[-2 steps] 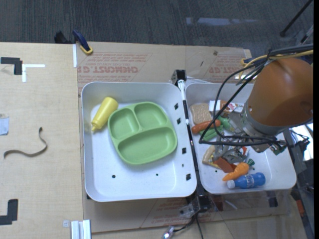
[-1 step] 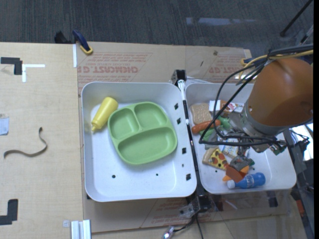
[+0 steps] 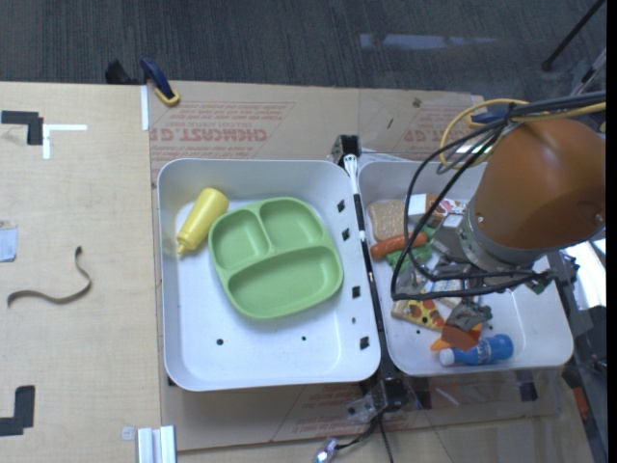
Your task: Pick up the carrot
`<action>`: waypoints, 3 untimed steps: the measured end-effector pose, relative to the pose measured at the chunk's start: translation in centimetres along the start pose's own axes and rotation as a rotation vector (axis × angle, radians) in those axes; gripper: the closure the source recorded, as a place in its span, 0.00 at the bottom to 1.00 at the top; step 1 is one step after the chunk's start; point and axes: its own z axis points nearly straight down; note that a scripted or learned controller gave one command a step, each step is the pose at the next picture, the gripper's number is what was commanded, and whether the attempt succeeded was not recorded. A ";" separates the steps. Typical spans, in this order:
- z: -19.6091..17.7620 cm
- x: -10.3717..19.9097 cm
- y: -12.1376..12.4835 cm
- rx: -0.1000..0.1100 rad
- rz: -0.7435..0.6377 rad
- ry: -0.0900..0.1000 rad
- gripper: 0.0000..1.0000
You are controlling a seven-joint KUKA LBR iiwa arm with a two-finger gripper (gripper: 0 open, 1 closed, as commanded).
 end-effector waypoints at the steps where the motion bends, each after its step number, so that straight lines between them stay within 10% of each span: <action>1: 0.0 -0.3 0.8 0.000 -0.133 0.000 0.00; 2: 9.2 1.7 -7.6 0.013 -0.009 -0.010 0.00; 3: 8.4 7.3 -6.7 0.014 -0.232 -0.009 0.00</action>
